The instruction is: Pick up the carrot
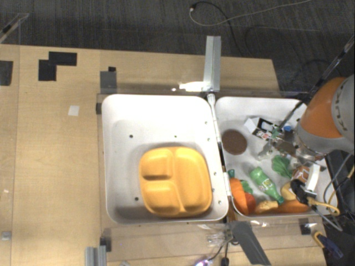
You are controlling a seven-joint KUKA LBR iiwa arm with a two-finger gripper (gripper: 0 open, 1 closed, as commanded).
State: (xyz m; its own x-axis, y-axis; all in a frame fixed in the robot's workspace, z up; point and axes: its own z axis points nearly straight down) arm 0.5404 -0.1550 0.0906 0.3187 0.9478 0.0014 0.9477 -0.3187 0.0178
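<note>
While the carrot [242, 194] lies at the lower left of the right bin [233, 111] beside a green bottle [265, 183], the gripper [273, 146] hovers above it toward mid-right, its state impossible to tell, and a yellow divided tray [175, 179] fills the left bin [116, 115].

Even, bright overhead light; white bins [161, 107] glare slightly, soft shadow under the yellow tray [175, 179]; focus mildly soft.
</note>
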